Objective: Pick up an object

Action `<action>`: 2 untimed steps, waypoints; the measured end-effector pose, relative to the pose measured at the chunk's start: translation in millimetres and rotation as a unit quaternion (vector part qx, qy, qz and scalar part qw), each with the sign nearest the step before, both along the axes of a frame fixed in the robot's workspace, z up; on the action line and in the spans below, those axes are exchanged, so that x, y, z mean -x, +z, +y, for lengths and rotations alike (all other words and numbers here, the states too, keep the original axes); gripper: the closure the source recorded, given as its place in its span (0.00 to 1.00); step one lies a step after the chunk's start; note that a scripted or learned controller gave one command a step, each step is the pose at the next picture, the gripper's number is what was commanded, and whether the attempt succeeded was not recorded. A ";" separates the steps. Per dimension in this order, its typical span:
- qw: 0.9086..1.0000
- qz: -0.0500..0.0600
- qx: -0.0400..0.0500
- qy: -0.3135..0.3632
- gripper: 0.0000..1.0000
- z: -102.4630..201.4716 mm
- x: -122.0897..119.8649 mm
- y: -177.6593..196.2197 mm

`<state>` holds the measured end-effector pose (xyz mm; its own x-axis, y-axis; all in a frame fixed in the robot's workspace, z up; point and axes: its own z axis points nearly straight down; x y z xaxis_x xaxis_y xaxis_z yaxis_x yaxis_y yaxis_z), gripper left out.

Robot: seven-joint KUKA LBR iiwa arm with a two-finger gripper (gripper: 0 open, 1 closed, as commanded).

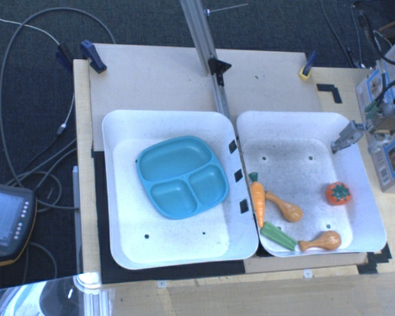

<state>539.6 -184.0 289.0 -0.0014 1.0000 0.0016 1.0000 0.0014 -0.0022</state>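
Two shallow white bins are seen side by side on the desk (158,78). In the left bin (118,242), near the middle of the frame, a blue divided plate (182,176) lies flat. The candidates for picking are gathered in the lower part of the right bin (276,127): an orange carrot (257,203) against the bin's left wall, a green piece (278,236) just below it, two tan drumstick-shaped toys (286,207) and (322,241), and a red tomato (338,193) standing apart towards the right wall.

The end effector (347,137) is seen at the upper right corner of the right bin, near the frame's right edge, well apart from every object. Nothing is visible between its parts, and whether it is apart or together cannot be told from this view.

All of these items are judged to be small play-food pieces, light and stiff, with smooth and probably slippery surfaces; none is expected to be fragile. The tomato is judged the easiest target, since it is isolated and free space is left around it, though its round body may roll or squirt out unless it is closed on across its widest part. The drumsticks are best taken at the narrow shaft, across the long axis. The carrot and the green piece are crowded against the wall and each other, so little room for a clean hold is offered there.
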 end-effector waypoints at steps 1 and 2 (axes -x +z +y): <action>1.000 0.000 0.000 0.000 0.00 0.0 0.0 0.0; 1.000 0.001 0.000 0.000 0.00 -0.3 3.2 -42.2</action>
<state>536.4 -184.2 246.7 -0.0005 1.0000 0.0019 1.0000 0.0005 -0.0051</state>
